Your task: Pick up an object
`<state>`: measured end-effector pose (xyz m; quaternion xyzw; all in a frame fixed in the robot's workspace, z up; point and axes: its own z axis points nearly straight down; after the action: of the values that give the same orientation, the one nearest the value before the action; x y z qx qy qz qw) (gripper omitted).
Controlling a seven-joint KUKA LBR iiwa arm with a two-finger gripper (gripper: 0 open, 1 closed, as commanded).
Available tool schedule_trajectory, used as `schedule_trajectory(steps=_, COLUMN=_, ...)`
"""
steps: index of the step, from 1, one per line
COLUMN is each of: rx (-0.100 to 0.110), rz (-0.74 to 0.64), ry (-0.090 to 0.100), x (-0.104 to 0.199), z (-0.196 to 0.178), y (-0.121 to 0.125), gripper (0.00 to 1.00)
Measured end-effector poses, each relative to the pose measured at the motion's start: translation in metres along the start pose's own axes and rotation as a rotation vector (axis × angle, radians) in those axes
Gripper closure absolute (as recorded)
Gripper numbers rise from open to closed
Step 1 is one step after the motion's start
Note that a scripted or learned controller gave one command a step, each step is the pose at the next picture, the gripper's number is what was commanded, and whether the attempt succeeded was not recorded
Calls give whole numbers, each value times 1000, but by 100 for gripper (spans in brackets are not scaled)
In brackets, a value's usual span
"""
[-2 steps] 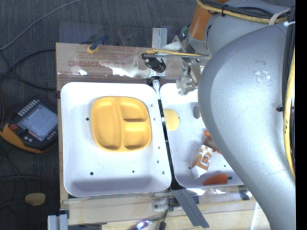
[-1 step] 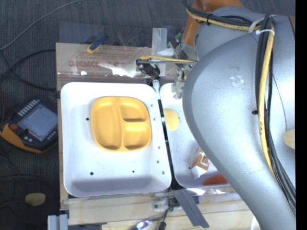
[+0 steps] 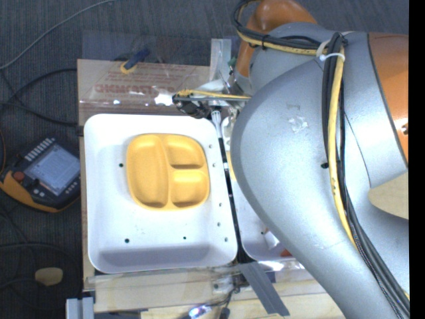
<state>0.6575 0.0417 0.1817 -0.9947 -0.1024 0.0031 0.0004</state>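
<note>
A yellow divided plate point(image 3: 167, 170) lies upside-up in the middle of the left white bin point(image 3: 106, 238), with three compartments facing the camera. The grey arm point(image 3: 312, 178) with its orange band point(image 3: 279, 12) crosses over the right bin point(image 3: 251, 231) and hides most of it. A small orange-red thing point(image 3: 284, 251) peeks out under the arm at the right bin's near edge. The gripper is hidden behind the arm's body.
A control pendant point(image 3: 41, 175) lies on the floor to the left of the bench. A cardboard sheet point(image 3: 143, 82) with a blue-yellow clip point(image 3: 135, 60) lies behind the left bin. Cables point(image 3: 212, 98) run along the bins' far edge.
</note>
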Motion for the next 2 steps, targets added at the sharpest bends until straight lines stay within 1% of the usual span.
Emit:
schedule_trajectory(steps=1, rx=0, rz=-10, ry=2, x=10, z=-5, y=-64, gripper=100)
schedule_trajectory(steps=2, rx=-1, rz=-35, ry=2, x=26, z=-33, y=-111, gripper=100)
